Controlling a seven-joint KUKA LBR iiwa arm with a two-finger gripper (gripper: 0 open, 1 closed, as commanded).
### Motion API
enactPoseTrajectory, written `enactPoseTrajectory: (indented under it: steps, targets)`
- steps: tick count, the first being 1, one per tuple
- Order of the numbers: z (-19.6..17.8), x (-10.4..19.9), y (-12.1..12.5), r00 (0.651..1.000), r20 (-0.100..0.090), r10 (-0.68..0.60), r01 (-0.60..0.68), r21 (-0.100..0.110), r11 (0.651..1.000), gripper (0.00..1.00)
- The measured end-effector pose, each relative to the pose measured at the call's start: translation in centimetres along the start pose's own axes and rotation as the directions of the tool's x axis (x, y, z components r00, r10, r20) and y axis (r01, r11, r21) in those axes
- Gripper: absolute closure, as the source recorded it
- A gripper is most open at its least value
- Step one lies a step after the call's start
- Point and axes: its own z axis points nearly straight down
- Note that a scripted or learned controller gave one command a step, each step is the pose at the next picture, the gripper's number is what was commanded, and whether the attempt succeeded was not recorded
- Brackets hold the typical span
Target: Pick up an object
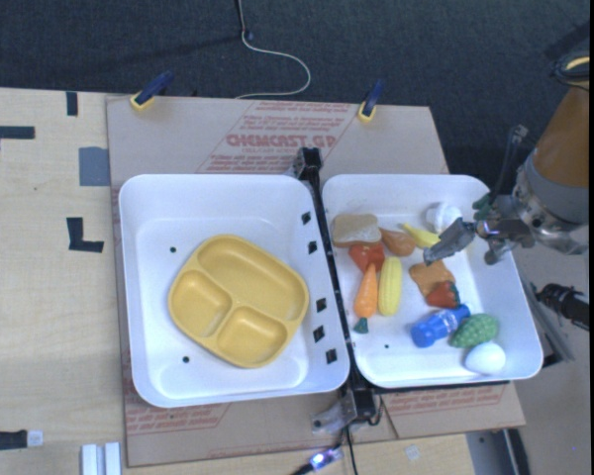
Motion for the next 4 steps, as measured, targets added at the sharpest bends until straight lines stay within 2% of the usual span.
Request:
enactPoseTrajectory:
  steps: [1,3,4]
  targets:
    - [6.4,-0.1,0.2,1.0,-0.001,0.001,-0.001,0.006,1.0,0.0]
    - [18.3,-0.1,-0.3,1.0,-0.001,0.0,0.0,0.005,1.0,0.0]
    - [17.0,-0.1,-0.2,1.0,-0.002,0.0,0.0,0.003,1.0,1.0]
